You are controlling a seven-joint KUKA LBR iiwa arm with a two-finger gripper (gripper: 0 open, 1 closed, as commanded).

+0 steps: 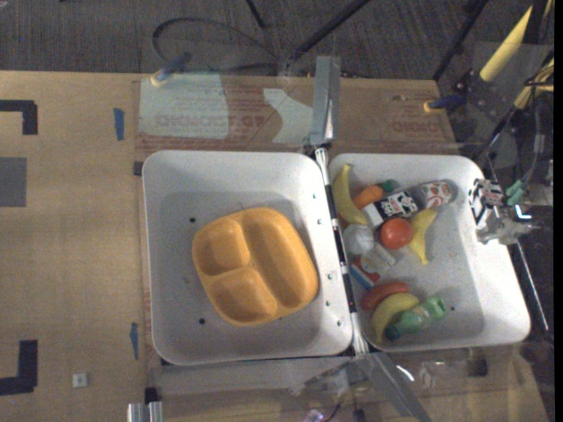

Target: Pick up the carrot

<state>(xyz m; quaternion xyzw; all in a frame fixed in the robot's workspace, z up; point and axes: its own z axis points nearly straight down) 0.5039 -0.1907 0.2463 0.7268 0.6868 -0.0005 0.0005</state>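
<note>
The carrot (369, 192) lies at the top left of the right bin (493, 306) — between a banana (345, 197) and a black-and-white carton (398, 206), whose printing is unreadable.

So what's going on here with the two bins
A robot arm is set to pick up the carrot, which lies untouched in the right bin near its upper left corner, among bananas, a tomato and other toy food. The gripper sits at that bin's right edge, away from the carrot, with nothing seen in it. The left bin holds a yellow divided plate.
</note>
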